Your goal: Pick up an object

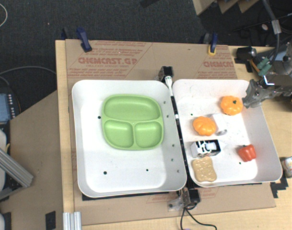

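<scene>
The right white bin (261,128) holds several small items. An orange pumpkin-like toy (231,105) lies near its far right side and a second orange fruit (204,125) sits toward the middle. A red pepper (247,153) rests near the right wall. A black-and-white object (206,147) and a tan cracker-shaped piece (204,169) lie at the front left. My gripper (251,97) hangs at the bin's right rim, just right of the pumpkin-like toy and apart from it, with nothing seen in it.
The left white bin (88,157) carries a green three-compartment plate (133,121). Both bins rest on a cardboard sheet (112,56) held by clamps at the far edge. The arm's wrist and cables (280,71) crowd the right side.
</scene>
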{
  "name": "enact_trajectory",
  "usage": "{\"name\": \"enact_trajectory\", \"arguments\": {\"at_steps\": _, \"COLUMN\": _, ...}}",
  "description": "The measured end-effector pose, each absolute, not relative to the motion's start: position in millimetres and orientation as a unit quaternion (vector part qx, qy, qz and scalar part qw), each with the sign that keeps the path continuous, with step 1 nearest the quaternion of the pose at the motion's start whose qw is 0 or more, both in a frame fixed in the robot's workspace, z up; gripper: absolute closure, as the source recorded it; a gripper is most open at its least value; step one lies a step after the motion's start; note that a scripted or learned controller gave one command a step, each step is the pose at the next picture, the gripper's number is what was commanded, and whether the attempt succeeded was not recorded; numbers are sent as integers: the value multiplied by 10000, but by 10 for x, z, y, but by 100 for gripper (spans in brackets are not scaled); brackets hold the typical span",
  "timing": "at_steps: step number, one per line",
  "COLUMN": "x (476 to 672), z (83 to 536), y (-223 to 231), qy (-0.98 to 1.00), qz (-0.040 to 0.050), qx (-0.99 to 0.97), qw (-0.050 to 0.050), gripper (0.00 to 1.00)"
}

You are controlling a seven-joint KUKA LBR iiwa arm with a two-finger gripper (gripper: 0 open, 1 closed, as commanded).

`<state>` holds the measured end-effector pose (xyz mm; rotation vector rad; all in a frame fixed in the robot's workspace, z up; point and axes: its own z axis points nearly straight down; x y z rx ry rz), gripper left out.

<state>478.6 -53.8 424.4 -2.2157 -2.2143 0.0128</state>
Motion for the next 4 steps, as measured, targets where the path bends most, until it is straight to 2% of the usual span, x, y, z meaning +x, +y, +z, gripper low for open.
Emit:
{"name": "enact_trajectory", "arguments": {"at_steps": 1, "x": 4798, "z": 5417, "y": -497, "qy": -7075, "qz": -50, "qx": -7067, "qw": -59, "gripper": 100}}
{"name": "enact_trajectory", "arguments": {"at_steps": 2, "x": 4780, "z": 3928, "y": -373, "qy": -7070, "qz": 52, "qx": -7071, "qw": 57, "gripper": 100}}
{"name": "enact_trajectory", "arguments": {"at_steps": 3, "x": 4795, "z": 5445, "y": -852, "qy": -7055, "qz": -58, "qx": -7087, "qw": -89, "gripper": 100}}
{"name": "enact_trajectory", "arguments": {"at_steps": 4, "x": 4780, "z": 3874, "y": -813, "qy": -7066, "qz": 52, "qx": -7076, "qw": 64, "gripper": 100}}
